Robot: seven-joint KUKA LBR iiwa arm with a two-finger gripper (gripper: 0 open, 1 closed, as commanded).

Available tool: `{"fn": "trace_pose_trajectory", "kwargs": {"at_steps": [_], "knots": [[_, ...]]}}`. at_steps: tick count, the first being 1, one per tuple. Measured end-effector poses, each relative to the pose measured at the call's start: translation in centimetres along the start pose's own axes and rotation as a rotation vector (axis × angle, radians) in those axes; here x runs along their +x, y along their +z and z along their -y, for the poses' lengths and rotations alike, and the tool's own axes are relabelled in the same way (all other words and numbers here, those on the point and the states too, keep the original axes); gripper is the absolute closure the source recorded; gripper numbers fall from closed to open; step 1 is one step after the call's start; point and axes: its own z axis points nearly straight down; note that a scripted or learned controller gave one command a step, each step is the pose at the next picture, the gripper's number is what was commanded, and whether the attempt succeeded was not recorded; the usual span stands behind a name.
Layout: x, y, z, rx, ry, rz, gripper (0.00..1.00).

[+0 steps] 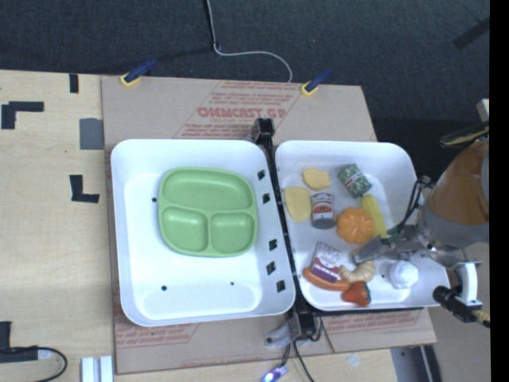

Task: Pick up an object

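- Dark carpet fills the upper part of the frame, crossed by a thin white cable (238, 52); below it a wooden bench (48, 213) carries a cardboard sheet (238, 110) held by two blue-and-yellow clamps (139, 72).
- Red print on the cardboard is partly readable and seems to be mirrored; the exact wording cannot be made out.
- Left bin (135, 293) holds a green divided plate (208, 211).
- Right bin (398, 161) holds toy food: a small can (322, 210) with a red label too small to read, an orange pumpkin-like piece (355, 225), a corn cob (373, 214), two yellow pieces (297, 203), a green packet (354, 179), a pink-and-white packet (327, 257), a hot dog (322, 278), a red piece (357, 294) and a white crumpled lump (402, 274).
- Gripper (367, 251) reaches in from the right edge, low in the right bin, just below the pumpkin piece and beside the pink-and-white packet; whether it is wide or narrow cannot be told.
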Motion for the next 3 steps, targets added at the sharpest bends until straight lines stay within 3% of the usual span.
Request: {"fn": "trace_pose_trajectory", "kwargs": {"at_steps": [1, 2, 3], "knots": [[1.0, -14.6, 0.9, -0.015, -0.004, 0.006, 0.0], [2.2, 0.1, 1.1, -0.002, -0.002, 0.002, 0.0], [1.1, -0.7, -1.7, -0.005, -0.002, 0.002, 0.0]]}}
